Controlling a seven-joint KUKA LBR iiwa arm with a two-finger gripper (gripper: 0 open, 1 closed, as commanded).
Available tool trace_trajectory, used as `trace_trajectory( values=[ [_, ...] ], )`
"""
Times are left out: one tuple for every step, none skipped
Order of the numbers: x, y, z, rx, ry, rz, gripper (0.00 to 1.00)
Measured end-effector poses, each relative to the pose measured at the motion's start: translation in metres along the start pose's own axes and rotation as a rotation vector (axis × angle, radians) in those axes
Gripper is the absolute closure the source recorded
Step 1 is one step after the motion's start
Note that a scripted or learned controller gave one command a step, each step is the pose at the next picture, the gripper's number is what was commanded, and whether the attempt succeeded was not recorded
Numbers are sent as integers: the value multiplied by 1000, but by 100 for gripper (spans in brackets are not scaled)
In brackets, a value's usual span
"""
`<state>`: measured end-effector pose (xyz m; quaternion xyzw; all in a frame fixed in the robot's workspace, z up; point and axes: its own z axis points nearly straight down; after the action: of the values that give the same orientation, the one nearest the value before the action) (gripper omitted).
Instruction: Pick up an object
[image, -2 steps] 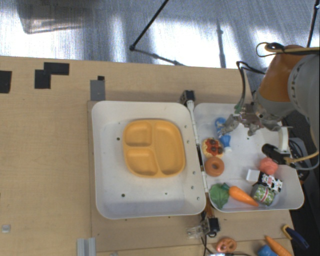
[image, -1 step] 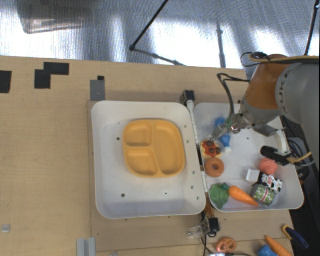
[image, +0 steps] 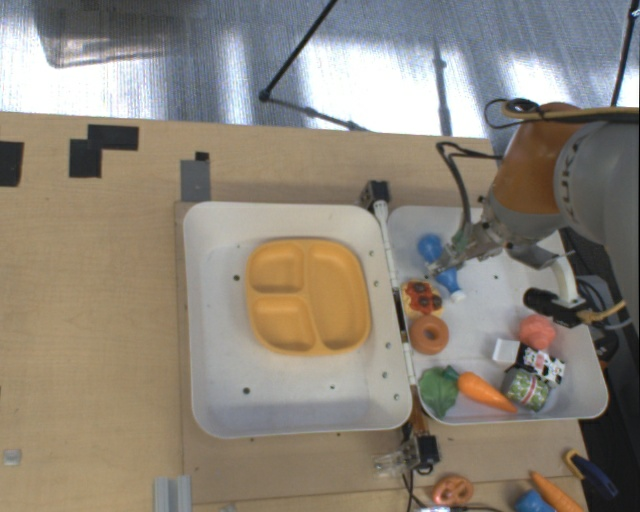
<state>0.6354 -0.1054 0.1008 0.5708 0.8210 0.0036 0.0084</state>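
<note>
A: Where did your two-finger gripper (image: 455, 255) sit?

B: It hung low in the right white bin (image: 590, 400), tips at the small blue plastic toy (image: 436, 252) near the bin's far-left corner. Whether my jaws pinched it, I could not tell.

A: And the other items?

B: 1 brown ring doughnut (image: 430, 335) and 1 orange toy carrot (image: 485, 392) lay nearer; the yellow 3-compartment plate (image: 305, 296) occupied the left white bin (image: 215, 400).

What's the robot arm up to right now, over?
Tool low in right bin, at the blue toy; grip unclear. Nothing lifted yet. Donut and carrot lie nearby, not blocking.
</note>
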Motion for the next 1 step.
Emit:
trace_trajectory(
  values=[
    [0,0,0,1,0,0,0]
  ],
)
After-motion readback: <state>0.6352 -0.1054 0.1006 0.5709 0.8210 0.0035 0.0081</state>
